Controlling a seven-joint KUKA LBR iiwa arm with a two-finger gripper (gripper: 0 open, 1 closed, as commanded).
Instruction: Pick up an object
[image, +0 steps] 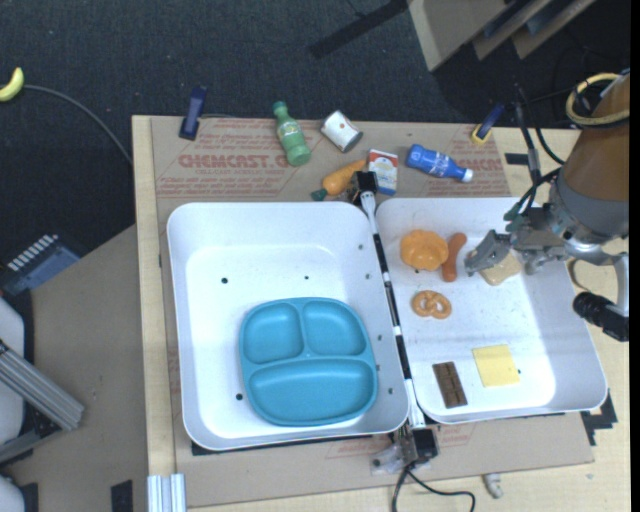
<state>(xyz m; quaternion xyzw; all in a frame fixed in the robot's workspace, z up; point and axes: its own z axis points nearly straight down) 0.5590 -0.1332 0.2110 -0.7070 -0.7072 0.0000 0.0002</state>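
Arm: I see it reaching in from the right, grey with an orange band, over the right bin (560, 395).
Jaws: the gripper (492, 262) sits low over the upper part of the right bin; I cannot tell whether the jaws are apart or together, and I see nothing between them.
Nearest things: an orange lump (424, 249) and a brown sausage-like piece (453, 255) lie just left of the gripper, close to each other.
Rest of right bin: a pretzel (432, 305) lies below the orange lump; a yellow square (496, 365) and a brown bar (449, 384) lie near the front edge, apart from each other.
Left bin (200, 260): I see a blue divided plate (307, 360) lying flat toward its front.
Surface (250, 160) behind the bins: a green bottle (292, 135), a blue bottle (438, 163), a small white can (341, 130), a small carton (382, 171) and a dark blue marker-like item (192, 112) lie scattered there.
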